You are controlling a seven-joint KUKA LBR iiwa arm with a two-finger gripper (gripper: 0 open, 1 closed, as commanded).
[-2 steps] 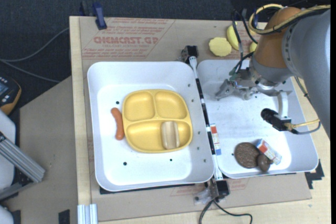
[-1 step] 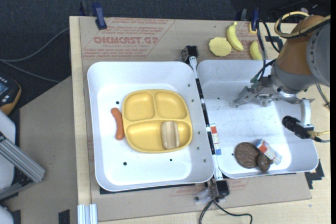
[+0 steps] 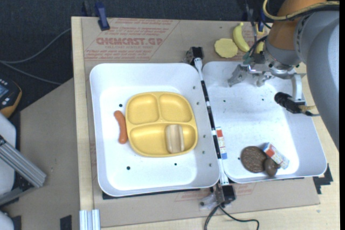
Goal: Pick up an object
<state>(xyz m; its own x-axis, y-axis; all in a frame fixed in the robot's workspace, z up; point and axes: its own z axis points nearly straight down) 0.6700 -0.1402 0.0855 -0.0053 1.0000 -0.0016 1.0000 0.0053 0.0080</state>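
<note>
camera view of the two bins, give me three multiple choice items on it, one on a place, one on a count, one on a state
1. Where does the orange sausage lie?
A. in the left bin, beside the yellow tray, on its left
B. in a compartment of the yellow tray
C. in the right bin

2. How many compartments does the yellow tray have?
A. two
B. three
C. five

3. Where is the pincer?
A. over the far part of the right bin, away from the brown cookie
B. closed around the brown cookie
C. over the yellow tray

Key: 1 A, the sausage rests on the white bin floor just off the tray's left rim. 2 B, two sections at the far side and one wide near section, which holds a tan bread roll. 3 A, it hangs near that bin's far edge, while the cookie lies at the near edge.
</note>
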